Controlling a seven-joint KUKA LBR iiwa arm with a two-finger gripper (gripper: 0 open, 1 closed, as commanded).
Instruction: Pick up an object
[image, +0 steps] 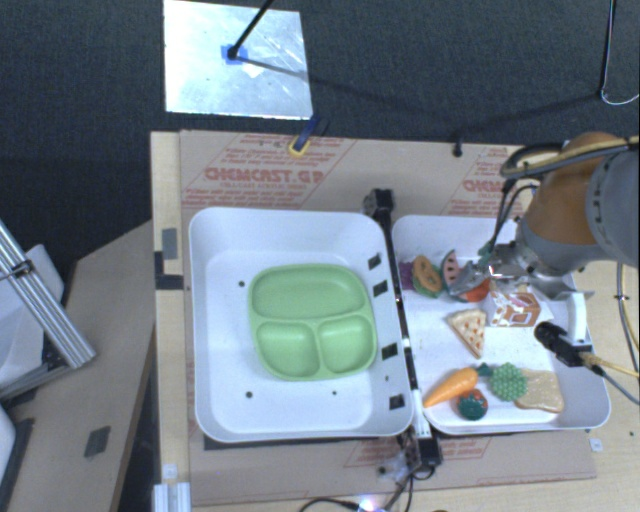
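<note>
The gripper is down in the right bin, at about ten o'clock from the bin's centre; how it is set and whether it has hold of anything cannot be told. Toy food surrounds it: a watermelon slice at its ten o'clock, a pizza wedge at six o'clock, a carrot and green grapes farther toward six. The left bin at nine o'clock holds a green divided tray.
</note>
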